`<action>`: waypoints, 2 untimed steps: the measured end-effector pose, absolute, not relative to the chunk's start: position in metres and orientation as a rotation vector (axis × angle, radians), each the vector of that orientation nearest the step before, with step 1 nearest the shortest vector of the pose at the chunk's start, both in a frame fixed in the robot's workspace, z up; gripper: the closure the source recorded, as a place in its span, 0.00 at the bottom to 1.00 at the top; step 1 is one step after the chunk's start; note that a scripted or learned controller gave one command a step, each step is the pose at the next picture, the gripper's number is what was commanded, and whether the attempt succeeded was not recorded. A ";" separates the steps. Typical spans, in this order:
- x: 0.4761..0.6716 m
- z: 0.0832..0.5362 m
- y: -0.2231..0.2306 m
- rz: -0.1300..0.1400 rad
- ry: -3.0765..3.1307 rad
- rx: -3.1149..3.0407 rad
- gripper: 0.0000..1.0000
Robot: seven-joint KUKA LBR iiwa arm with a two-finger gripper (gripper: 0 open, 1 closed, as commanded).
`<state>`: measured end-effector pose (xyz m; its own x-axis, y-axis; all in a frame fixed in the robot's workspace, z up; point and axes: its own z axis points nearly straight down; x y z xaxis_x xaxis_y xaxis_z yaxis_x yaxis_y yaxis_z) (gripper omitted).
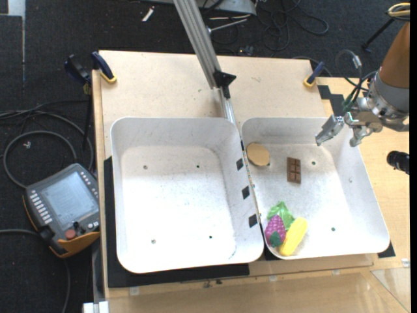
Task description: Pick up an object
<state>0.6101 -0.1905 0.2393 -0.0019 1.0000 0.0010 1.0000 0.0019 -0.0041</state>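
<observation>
The right bin (352,194) holds a round tan disc (258,154) near its back left corner, a brown chocolate bar (294,169) just right of it, and at the front a cluster of a yellow corn cob (294,235), purple grapes (275,226) and a green leafy piece (281,210). My gripper (340,133) hangs over the back right rim of this bin, above and right of the chocolate bar. Its two fingers stand spread apart and nothing is between them.
The left bin (172,194) lies beside the right one, with a black-marked divider (246,181) between them. A slanted metal pole (199,38) crosses the back of the bench. Yellow clamps (105,70) sit at the bench corners. A teach pendant (62,207) lies on the floor at left.
</observation>
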 end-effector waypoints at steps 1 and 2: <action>0.611 0.242 -0.190 0.002 -2.225 -2.217 0.00; 0.603 0.191 -0.183 0.005 -2.219 -2.217 0.00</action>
